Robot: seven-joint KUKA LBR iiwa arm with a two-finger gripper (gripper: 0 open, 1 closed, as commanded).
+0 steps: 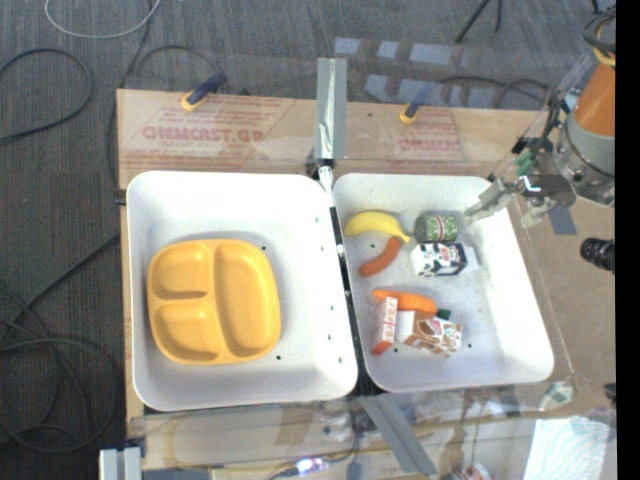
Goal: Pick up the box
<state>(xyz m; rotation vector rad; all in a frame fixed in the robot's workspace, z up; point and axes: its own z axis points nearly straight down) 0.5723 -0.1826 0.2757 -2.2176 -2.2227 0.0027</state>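
Currently gripper point(497, 200) hovers at right bin's point(530, 308) upper-right rim, can't tell its state. Box point(422, 330) lies in that bin, front-centre. Cardboard-topped bench point(230, 133), grey carpet point(250, 18), loose cables.

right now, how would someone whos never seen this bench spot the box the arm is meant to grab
Look in the right white bin, at its near end. The box lies flat there, brown and white with red print, just below the carrot. It is the only flat-sided carton shape; the banana, sausage and can are rounded.
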